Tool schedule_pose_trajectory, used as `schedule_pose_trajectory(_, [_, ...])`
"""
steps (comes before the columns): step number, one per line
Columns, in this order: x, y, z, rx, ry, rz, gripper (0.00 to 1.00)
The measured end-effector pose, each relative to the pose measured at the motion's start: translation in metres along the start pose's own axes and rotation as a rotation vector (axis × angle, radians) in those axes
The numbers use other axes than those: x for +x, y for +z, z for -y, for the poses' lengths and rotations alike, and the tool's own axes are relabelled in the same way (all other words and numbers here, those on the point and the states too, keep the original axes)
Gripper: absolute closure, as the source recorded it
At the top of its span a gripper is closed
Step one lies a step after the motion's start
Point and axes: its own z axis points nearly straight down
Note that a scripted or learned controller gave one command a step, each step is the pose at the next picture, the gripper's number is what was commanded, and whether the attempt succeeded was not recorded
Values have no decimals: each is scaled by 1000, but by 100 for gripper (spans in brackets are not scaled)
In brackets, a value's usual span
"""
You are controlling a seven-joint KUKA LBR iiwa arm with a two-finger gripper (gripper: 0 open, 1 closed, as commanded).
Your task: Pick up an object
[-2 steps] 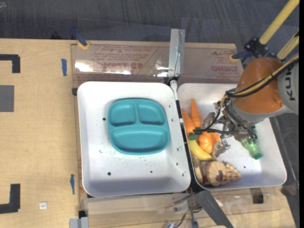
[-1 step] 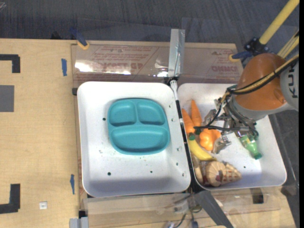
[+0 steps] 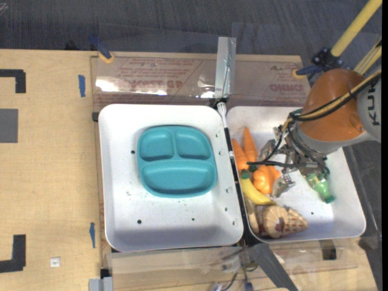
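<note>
The arm's orange band is hanging over the right bin, covering much of that bin's far right corner, and the tool is reaching down below it toward the bin's left wall. The tool is showing as a tangle of dark metal and cables, so how far it is open, and whether anything is between its parts, cannot be told. Just under and beside it a small orange pumpkin-like toy is sitting, partly covered by the tool's linkage. Two carrots are lying along the left wall of the right bin, the nearer one partly hidden by that wall. A banana is lying close in front of the pumpkin toy, and a brown seashell-like object is resting near the bin's near left corner, its outline hard to read. A green bottle is lying toward the bin's right side, its top tucked under the arm. In the left bin a teal divided plate is sitting near the middle.
</note>
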Motion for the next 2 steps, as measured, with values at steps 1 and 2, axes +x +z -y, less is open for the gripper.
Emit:
schedule_pose_trajectory(1, [22, 11, -3, 1, 206, -6, 0])
schedule_pose_trajectory(2, [19, -2, -3, 5, 204, 4, 100])
